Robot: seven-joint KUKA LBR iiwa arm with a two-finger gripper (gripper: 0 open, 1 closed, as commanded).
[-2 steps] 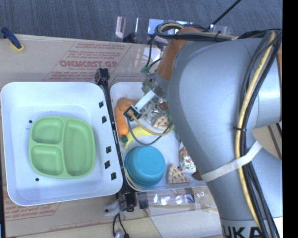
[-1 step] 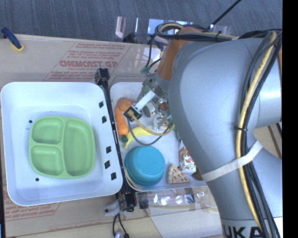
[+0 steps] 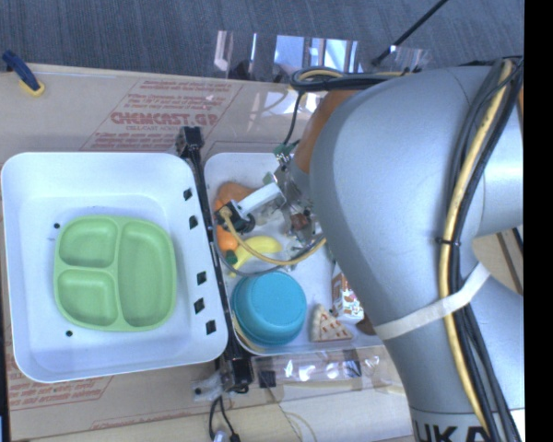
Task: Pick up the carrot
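The carrot (image 3: 231, 194) is an orange shape lying against the left wall of the right bin (image 3: 223, 168). More orange (image 3: 226, 239) shows a little nearer to me, and robot hardware crosses over the stretch between. My gripper (image 3: 295, 215) is low in the right bin, just right of the carrot. The grey wrist and arm (image 3: 396, 201) hide much of it. Nothing shows clearly between its tips.
A blue bowl (image 3: 269, 308) sits at the front of the right bin, with a pizza-slice toy (image 3: 330, 325) to its right and a yellow piece (image 3: 261, 246) behind it. The left bin (image 3: 28, 191) holds a green divided plate (image 3: 116, 272). The arm covers the right bin's right half.
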